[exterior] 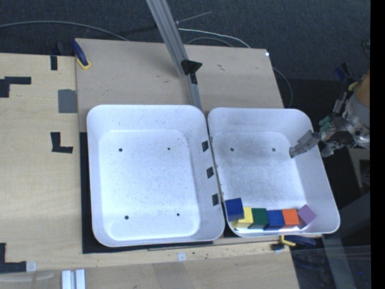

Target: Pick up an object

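Note:
Several small blocks lie in a row along the near wall of the right bin (258, 122): a blue block (233, 208), a yellow one (243, 220), a green one (259, 217), a second blue one (275, 218), an orange one (290, 217) and a purple one (306, 214). My gripper (314, 142) hangs over the right rim of that bin, about mid-way along it, well above and behind the blocks. Nothing shows in its grasp.
The left bin (96, 161) stands beside the right one, with black clips along their shared wall. A slanted metal pole (171, 32) rises from behind the bins. Yellow-blue clamps sit at the bench's far left corner (81, 56) and near front edge (289, 241).

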Robot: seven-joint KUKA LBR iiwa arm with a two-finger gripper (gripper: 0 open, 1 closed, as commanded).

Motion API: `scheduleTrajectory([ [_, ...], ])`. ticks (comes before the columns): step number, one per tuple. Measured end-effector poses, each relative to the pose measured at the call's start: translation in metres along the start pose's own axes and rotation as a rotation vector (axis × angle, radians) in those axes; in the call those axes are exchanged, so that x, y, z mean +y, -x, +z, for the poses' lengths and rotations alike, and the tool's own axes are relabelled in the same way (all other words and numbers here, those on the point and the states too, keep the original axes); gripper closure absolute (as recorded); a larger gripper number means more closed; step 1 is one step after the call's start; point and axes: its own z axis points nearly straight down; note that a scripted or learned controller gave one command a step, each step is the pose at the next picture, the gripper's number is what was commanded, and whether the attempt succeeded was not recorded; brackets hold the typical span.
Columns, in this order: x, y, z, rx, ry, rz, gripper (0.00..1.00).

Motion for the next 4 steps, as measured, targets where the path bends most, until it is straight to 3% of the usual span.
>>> scheduleTrajectory([
  [1,-0.026,-0.05,-0.139,-0.002,0.009,-0.003,0.0],
  [2,0.075,-0.12,-0.259,-0.002,0.011,-0.005,0.0],
  [3,0.143,-0.095,-0.244,-0.003,-0.001,0.002,0.0],
  [4,0.142,-0.097,-0.257,-0.004,0.001,-0.001,1.0],
])
